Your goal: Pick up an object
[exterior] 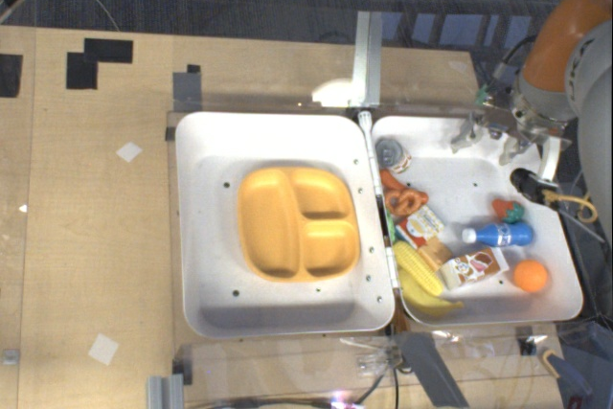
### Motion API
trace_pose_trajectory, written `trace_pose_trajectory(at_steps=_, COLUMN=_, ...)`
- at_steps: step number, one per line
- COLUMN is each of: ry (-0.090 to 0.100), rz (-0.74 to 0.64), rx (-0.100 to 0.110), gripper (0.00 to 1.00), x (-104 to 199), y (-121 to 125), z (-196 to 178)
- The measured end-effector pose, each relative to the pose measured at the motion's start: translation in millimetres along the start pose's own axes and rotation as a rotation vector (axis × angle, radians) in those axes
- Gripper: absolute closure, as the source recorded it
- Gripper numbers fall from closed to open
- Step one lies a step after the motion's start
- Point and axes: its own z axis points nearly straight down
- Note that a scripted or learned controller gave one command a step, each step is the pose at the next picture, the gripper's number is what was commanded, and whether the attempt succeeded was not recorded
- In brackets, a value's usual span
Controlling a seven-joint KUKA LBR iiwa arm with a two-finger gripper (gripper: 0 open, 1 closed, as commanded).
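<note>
My gripper [503, 137] hangs over the far right corner of the right bin [460, 172], below the arm's orange band [573, 34]. Nothing shows in its grasp. Below it in the bin lie a small red and green toy [508, 208], a blue bottle [499, 236] on its side, an orange ball [530, 276], a small carton [474, 268], a yellow banana [421, 279], a red and white packet [422, 225], an orange pretzel-like piece [403, 196] and a round grey can [390, 153]. The gripper is apart from all of them.
The left bin [206, 206] holds a yellow divided tray [297, 221] in its middle. A metal post [368, 53] stands behind the ridge between the bins. Cables hang by the right bin's right wall [573, 206].
</note>
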Motion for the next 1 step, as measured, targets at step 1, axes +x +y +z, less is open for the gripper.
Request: trace_pose_trajectory(at_steps=1, ry=0.003, rz=-0.271, rx=0.002, gripper=0.00, x=29.4, y=-15.4, z=27.1)
